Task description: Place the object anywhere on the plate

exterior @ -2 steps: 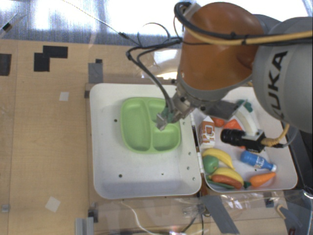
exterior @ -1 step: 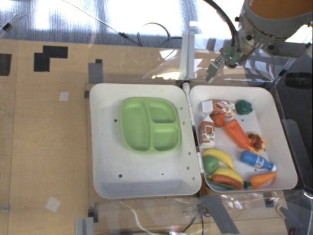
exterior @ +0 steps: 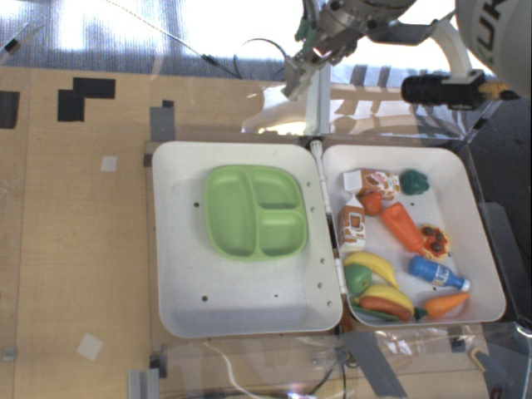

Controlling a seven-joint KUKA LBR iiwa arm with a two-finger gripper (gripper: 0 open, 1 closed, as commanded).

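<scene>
We spot the gripper [exterior: 301, 73] high above the bins' far edge, and we cannot tell how its jaws stand. Left bin [exterior: 179, 302] holds just the green divided plate [exterior: 253, 211], nothing on it. Right bin [exterior: 474, 206] holds the toys: carton [exterior: 352, 228], carrot [exterior: 402, 226], bananas [exterior: 371, 267], blue bottle [exterior: 436, 273], green piece [exterior: 414, 181], all well apart from the plate.

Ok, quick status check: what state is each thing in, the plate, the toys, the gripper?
Green plate: flat in the left bin, nothing on it.
Toy food pile: lying loose in the right bin, none moved to the plate.
Blue bottle: on its side.
Banana: lying flat beside a green fruit.
Gripper: raised above the bench behind the bins, nothing seen in it.
</scene>
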